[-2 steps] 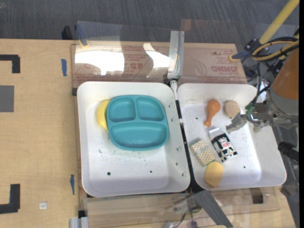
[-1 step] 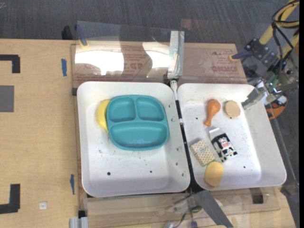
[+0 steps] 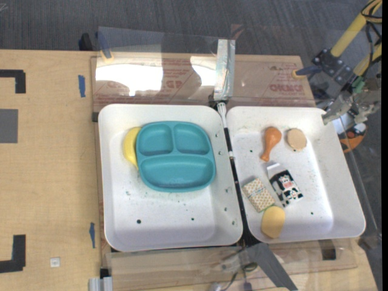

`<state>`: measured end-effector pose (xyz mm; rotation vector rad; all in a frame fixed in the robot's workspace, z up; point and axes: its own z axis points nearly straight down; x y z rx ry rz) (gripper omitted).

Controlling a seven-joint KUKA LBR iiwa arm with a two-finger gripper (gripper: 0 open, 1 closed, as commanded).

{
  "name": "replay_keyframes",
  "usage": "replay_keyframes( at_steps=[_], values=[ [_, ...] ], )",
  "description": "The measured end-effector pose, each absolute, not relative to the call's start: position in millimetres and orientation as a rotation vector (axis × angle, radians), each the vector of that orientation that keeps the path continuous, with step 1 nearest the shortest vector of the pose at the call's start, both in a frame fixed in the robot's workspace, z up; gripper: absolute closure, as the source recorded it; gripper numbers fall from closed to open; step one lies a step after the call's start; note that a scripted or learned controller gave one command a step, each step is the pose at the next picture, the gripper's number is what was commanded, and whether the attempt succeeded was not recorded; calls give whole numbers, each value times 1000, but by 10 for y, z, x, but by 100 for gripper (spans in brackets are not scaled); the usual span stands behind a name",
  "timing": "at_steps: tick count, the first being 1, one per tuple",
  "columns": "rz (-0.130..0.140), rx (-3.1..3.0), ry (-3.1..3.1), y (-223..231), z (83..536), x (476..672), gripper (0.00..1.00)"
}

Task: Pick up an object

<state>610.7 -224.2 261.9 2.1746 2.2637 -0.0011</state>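
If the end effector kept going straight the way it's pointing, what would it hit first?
Probably the far right corner of the right bin, just beside the end effector. The round tan piece is the nearest object beyond that. Depth and exact heading are hard to judge.

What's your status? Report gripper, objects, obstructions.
Gripper at right bin's far-right rim, holding nothing. Orange toy drumstick nearest, untouched. Path unobstructed.

Dark grey carpeted floor [image 3: 182, 5] beyond a pale wooden desk [image 3: 48, 162], marked with black tape corners [image 3: 15, 80] and blue tape strips [image 3: 81, 85]; glare on a clear sheet [image 3: 157, 71] behind
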Motion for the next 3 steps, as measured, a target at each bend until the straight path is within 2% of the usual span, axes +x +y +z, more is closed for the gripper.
replay_keyframes(
  at_steps=[1,2,3],
  values=[
    [-5,2437,1993,-1777,1724,6074,0],
    [-4,2330,2117,-1477,1022,6237,0],
    [15,2284,2147,-850,1907,6700,0]
  ],
)
